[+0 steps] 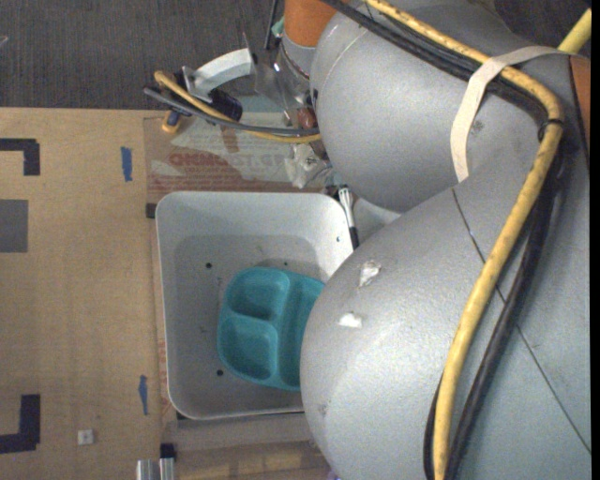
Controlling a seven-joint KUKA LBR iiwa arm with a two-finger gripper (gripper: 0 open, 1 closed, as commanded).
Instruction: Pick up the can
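The grey arm [441, 262] fills the right side of the camera view and hides most of what lies under it. Its orange band [305, 21] shows at the top, with the wrist and cables [202, 98] reaching past the far edge of the white bin [178, 281]. A teal divided tray [258, 326] lies in that bin, partly under the arm. No can is visible.
A brown cardboard surface [75, 281] with black marks and blue tape lies left of the bin. A yellow cable [511, 244] runs down along the arm. A printed cardboard sheet [225, 161] lies beyond the bin's far wall.
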